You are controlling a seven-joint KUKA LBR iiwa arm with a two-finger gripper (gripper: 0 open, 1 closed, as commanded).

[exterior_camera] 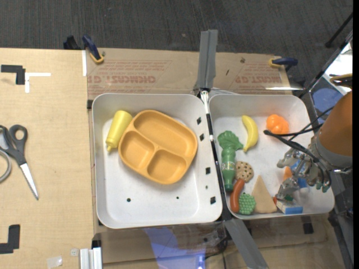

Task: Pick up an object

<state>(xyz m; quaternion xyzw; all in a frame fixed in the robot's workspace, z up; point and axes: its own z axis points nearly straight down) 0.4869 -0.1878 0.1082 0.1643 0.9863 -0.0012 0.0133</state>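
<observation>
The claw (291, 179) hung low in the right bin (255, 110), near its front right corner, its opening impossible to judge, above a blue-and-white block (290, 208) beside a tan wedge (262, 196); the approach step seemingly called next for a closing grasp.

This is a robotics lab or workshop bench, not a home. Two white bins (150, 217) sit on cardboard sheeting (146, 72) held by blue clamps (92, 48), with scissors (19, 156) on the wooden bench (45, 206) and dark carpet (168, 10) beyond.
</observation>
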